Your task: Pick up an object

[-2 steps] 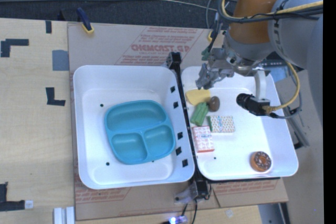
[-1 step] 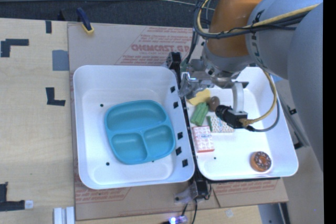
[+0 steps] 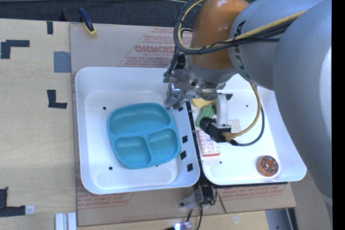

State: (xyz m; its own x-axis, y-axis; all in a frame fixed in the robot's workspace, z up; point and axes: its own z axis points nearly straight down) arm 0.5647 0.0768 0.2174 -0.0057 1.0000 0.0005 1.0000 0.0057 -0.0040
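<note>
A blue divided plate (image 3: 143,134) lies flat in the left bin (image 3: 91,89). In the right bin (image 3: 285,148) a glazed doughnut (image 3: 268,165) rests near the front right corner. A green object (image 3: 206,113) and a yellow piece (image 3: 199,102) sit by the divider, partly hidden under the arm. A flat white card with red print (image 3: 208,144) lies in front of them. My gripper (image 3: 178,95) hangs over the divider between the bins, at the back of the plate, with the wrist covering its fingers.
The grey arm with its orange band (image 3: 221,24) covers most of the right bin's back half. Cables (image 3: 253,121) loop from the wrist over the right bin. A blue and yellow clamp (image 3: 86,21) sits at the cardboard's back left corner.
</note>
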